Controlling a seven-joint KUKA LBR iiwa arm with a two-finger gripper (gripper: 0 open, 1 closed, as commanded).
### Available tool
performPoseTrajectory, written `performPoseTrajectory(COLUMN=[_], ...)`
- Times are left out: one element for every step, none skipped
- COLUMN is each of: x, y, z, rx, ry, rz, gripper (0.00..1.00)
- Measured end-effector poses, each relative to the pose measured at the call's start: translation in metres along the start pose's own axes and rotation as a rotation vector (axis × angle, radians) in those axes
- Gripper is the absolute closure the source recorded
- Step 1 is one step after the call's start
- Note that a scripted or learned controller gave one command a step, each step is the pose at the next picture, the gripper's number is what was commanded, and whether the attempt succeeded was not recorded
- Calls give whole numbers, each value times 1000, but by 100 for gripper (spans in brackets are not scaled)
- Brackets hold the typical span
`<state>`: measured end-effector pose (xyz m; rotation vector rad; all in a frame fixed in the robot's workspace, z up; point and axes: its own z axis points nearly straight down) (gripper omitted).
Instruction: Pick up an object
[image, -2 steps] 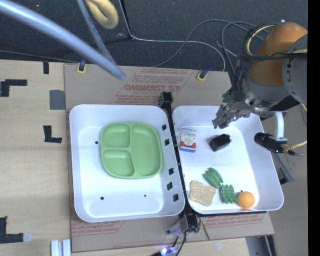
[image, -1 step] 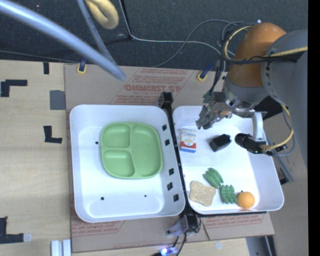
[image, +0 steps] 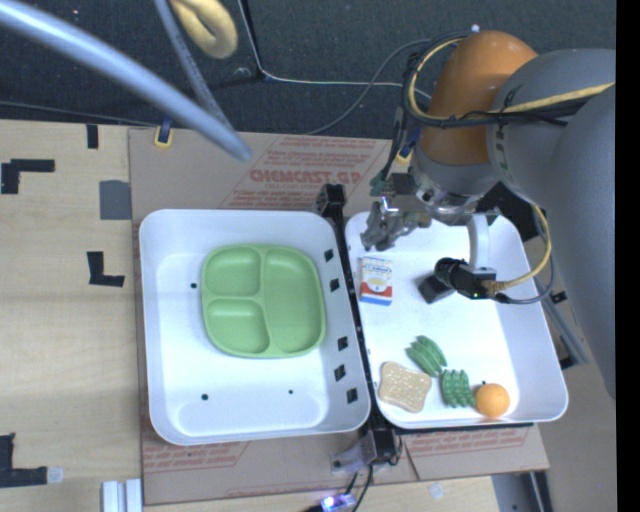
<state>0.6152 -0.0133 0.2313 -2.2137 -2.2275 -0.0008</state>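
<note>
Nearest the camera, along the front edge of the right bin (image: 540, 405), an orange ball (image: 491, 400) is sitting just beside a green ridged piece (image: 456, 388), and a tan cracker-like square (image: 404, 386) is lying to their left, close to the bin's dividing wall. A second green piece (image: 428, 353), shaped like a pea pod, is lying slightly behind the cracker, near it but apart from it.

Further back, a small red, white and blue carton (image: 376, 279) is lying alone on the white floor of the same bin, next to the divider. To its right a black part on the arm's side (image: 455, 278) is hanging over the bin with a yellow cable looping off it.

In the left bin (image: 165, 300) a green divided plate (image: 264, 300) is resting flat, roughly centred, with three compartments showing and nothing in them.

Behind the carton, the gripper (image: 380, 232) is hovering over the back left corner of the right bin, close to the divider and just above the carton without touching it. Whether it is open or closed cannot be told, and nothing is visibly held. The grey wrist and orange band (image: 480, 75) are looming over the bin's back rim, covering that corner.

Beyond the bins, the table (image: 60, 300) is carrying a cardboard sheet (image: 300, 165) with red print.
</note>
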Motion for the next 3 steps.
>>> performPoseTrajectory(x=[55, 112, 110], y=[3, 19, 18], z=[-6, 4, 4], rx=[1, 0, 1], ry=[-1, -2, -2], rz=[1, 1, 3], gripper=[100, 100, 0])
